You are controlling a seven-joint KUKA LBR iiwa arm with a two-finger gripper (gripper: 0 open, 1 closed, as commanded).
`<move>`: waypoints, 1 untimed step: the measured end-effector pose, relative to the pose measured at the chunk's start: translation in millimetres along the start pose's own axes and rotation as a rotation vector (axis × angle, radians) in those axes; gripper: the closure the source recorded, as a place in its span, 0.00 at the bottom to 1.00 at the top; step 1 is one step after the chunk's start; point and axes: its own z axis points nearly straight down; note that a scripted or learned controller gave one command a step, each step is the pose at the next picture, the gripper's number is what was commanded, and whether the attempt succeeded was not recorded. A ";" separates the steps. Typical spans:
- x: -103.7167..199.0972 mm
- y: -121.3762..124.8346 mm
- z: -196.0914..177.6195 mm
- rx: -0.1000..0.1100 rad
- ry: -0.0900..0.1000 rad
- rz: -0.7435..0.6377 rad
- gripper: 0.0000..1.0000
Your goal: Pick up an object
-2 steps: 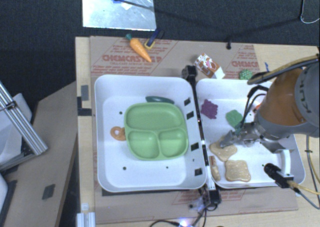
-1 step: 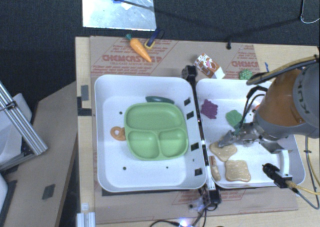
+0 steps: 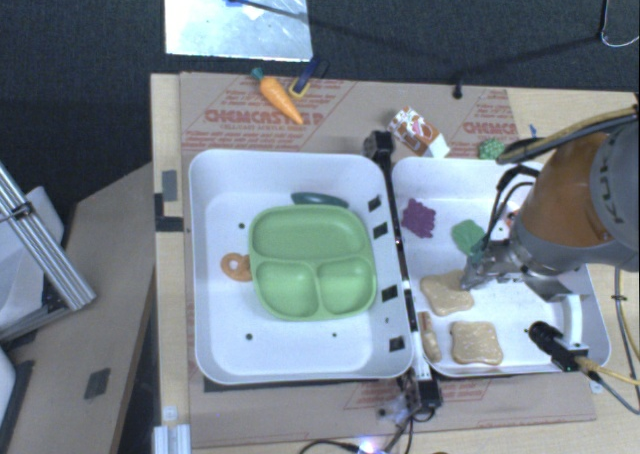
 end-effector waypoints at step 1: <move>8.3 -1.0 -58.8 0.004 -0.001 -0.002 1.00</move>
